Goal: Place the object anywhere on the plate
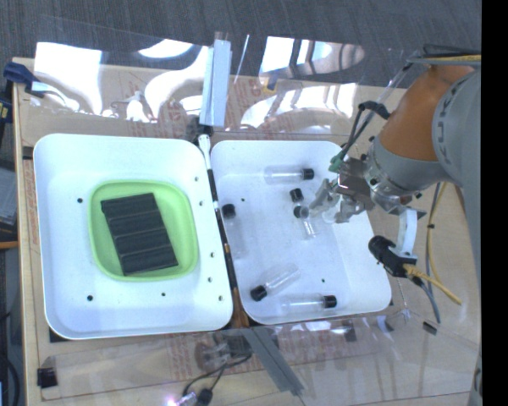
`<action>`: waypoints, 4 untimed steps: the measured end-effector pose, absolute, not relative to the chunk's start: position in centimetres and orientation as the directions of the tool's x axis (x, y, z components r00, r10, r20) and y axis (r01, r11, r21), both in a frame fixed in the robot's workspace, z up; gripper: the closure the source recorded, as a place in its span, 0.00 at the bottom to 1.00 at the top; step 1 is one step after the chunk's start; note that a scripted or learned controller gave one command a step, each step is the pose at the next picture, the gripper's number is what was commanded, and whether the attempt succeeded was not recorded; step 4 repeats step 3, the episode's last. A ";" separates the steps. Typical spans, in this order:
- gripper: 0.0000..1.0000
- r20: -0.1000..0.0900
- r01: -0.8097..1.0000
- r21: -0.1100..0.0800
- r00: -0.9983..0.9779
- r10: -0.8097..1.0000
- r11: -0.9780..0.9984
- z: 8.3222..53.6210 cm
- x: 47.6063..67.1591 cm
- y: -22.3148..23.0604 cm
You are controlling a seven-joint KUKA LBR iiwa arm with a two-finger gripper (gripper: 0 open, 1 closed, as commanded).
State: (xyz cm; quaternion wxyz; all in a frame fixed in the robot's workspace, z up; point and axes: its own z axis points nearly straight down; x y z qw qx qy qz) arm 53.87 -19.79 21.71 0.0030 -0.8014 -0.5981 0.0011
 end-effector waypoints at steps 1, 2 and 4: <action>0.00 0.002 0.959 -0.006 0.284 0.959 -0.284 21.7 53.9 -19.8; 0.00 0.000 0.979 -0.001 0.202 0.979 -0.202 22.7 56.5 -20.0; 0.00 0.000 0.986 -0.002 0.165 0.986 -0.165 26.3 60.3 -20.4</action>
